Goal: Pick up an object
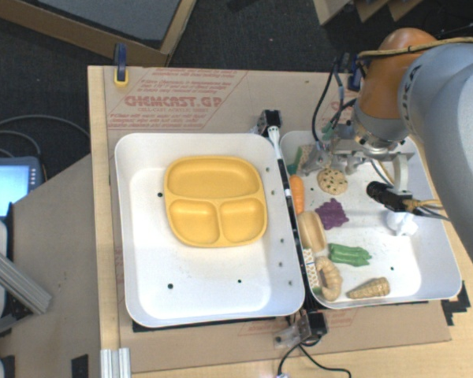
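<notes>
**Camera view, from above at a slant.** Counts: two white bins, one yellow plate, and eight small food-shaped things that I can tell apart.

The left bin (pixel 142 235) holds the yellow plate (pixel 216 199). The plate has three compartments, one long and two short, and lies flat in the far half of the bin.

The right bin (pixel 433 278) holds the eight small things:
- a dark green piece (pixel 294 161) at the far left corner
- a carrot (pixel 297 194) along the left wall
- a cookie (pixel 331 182)
- a purple bunch of grapes (pixel 331 213)
- a pale bun (pixel 311 231)
- a green pepper (pixel 349 253)
- a tan pastry (pixel 328 277)
- a tan cone (pixel 369 288) near the front wall

My gripper (pixel 337 161) hangs over the far end of the right bin, just beyond the cookie, which is the thing nearest to it. I cannot tell whether it touches the cookie, or whether it is open or closed.

The bins lie side by side on a brown board (pixel 181 105) with red print. A black clip (pixel 270 120) sits at their far joint, and a blue clamp (pixel 121 56) at the board's far left corner. Dark carpet (pixel 47 85) surrounds the bench, and a lit blue screen (pixel 8 186) stands at the left.
</notes>
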Tool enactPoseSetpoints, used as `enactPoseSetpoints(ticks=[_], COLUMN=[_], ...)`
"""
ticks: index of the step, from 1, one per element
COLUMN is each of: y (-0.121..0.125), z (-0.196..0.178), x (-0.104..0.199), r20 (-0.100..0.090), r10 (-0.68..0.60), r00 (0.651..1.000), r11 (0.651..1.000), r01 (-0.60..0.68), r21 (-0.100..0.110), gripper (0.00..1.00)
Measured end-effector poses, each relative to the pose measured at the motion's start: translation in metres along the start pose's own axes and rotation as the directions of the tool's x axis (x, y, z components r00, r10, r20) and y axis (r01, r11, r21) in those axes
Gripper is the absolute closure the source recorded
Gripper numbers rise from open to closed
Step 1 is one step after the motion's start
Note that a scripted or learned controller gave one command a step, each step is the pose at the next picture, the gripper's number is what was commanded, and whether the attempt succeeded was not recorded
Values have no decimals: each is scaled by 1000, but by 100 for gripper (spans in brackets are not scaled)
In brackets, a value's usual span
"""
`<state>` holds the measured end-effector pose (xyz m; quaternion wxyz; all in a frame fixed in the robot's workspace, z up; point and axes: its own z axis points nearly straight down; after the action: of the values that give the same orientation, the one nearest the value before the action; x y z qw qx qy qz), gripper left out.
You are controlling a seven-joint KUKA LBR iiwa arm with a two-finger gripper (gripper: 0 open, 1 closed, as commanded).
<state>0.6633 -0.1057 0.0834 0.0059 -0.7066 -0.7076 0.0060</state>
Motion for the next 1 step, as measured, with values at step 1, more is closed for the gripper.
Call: enactPoseSetpoints(ticks=[1], y=[-1], z=[0], x=[7], r20=[5], r10=[2], r00=[1000], r11=[1000], r01=[-2], r21=[2], gripper=[0])
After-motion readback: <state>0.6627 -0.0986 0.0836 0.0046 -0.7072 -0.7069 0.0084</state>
